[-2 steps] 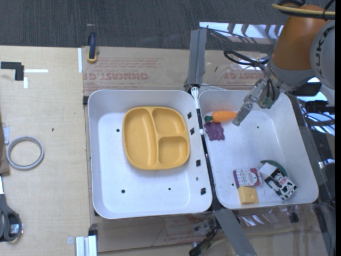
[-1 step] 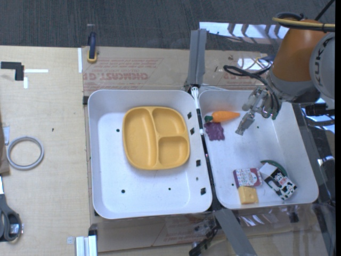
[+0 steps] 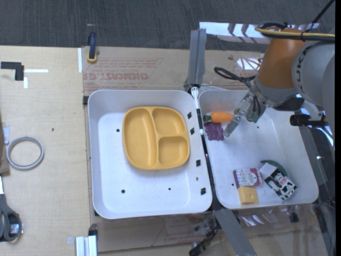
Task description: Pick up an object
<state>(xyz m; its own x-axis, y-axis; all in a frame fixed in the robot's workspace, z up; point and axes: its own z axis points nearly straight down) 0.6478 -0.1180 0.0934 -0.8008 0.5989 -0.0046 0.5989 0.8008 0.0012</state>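
My gripper [image 3: 232, 126] hangs over the back left part of the right bin [image 3: 298, 159], reaching in from the arm at the right. Its tip is just right of an orange carrot-like toy [image 3: 219, 116] and a small purple item [image 3: 214, 132], close to both; I cannot tell whether it touches them. Nothing shows as lifted. Near the bin's front lie a pink-and-white packet [image 3: 246, 176], a yellow block [image 3: 248, 196] and a black-and-white patterned item [image 3: 281, 184] with a green part.
The left bin [image 3: 106, 185] holds a yellow divided plate [image 3: 156, 137]. A metal divider [image 3: 196, 63] stands between the bins at the back. On the bench at left lie a grey ring [image 3: 23, 152] and scissors [image 3: 9, 223].
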